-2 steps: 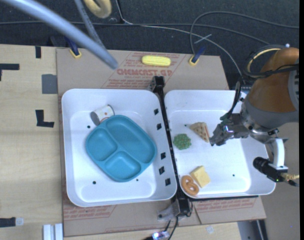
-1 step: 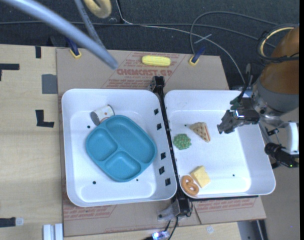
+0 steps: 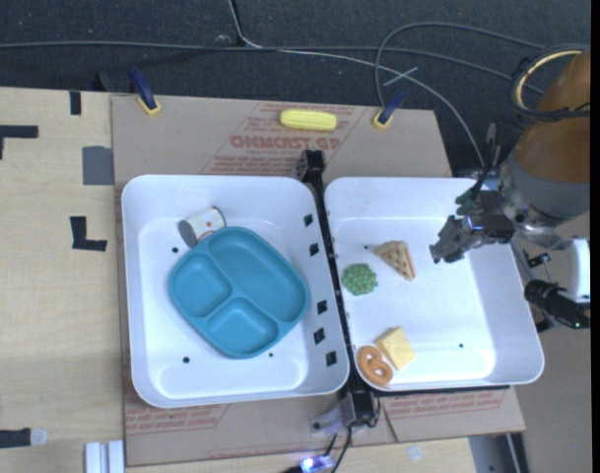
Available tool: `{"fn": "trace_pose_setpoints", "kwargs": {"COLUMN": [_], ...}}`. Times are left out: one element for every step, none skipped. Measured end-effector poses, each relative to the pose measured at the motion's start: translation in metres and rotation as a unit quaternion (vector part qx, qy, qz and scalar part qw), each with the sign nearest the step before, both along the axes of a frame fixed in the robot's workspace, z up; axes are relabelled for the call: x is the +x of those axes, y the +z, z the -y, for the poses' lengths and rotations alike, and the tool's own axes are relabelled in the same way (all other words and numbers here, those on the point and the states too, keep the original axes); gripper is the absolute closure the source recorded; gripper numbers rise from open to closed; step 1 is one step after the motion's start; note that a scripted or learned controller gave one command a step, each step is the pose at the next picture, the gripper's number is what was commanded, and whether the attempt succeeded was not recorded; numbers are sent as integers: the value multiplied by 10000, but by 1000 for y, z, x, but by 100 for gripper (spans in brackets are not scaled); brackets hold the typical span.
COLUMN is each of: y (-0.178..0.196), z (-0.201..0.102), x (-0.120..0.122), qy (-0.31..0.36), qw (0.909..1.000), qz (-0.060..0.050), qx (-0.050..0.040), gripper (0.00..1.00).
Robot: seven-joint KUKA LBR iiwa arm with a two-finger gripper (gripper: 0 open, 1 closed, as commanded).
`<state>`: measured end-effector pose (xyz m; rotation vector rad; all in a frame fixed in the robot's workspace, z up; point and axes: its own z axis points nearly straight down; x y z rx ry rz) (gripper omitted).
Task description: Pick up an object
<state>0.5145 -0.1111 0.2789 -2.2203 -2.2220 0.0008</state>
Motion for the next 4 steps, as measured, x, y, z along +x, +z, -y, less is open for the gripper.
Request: {"fn": "trace_pose_setpoints", "kwargs": {"y": [-16,-32,-32,-34], "z": [-58,-114,-164,-213], "x": [11,6,14,19], "qy": [27,27,31,31], "qw": [10000,10000,10000,10000], "qz": [-11,-11,-5,-8], "qx": [6,6,5,4], "gripper": [100,100,100,100]}}
